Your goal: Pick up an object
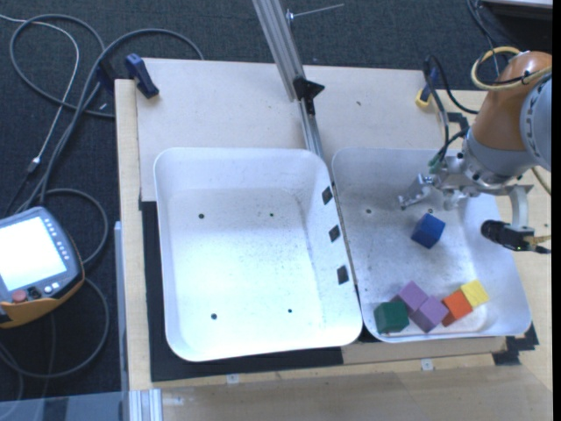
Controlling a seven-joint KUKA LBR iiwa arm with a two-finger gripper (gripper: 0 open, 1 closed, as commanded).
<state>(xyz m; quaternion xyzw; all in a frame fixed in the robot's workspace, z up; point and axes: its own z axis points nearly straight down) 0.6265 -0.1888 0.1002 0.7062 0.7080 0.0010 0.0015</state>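
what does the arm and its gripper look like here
The arm is grey with a rounded orange band above the wrist. A yellow cable loops over its top, and dark and green wires run down to a silver metal gripper with thin fingers.

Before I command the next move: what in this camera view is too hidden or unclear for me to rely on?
- Gripper: finger state too small and blurred to read.
- Blue block: contact with the gripper cannot be judged from this slanted view.
- Purple blocks: packed against the green block; their edges merge.
- Arm: cut off by the right edge.
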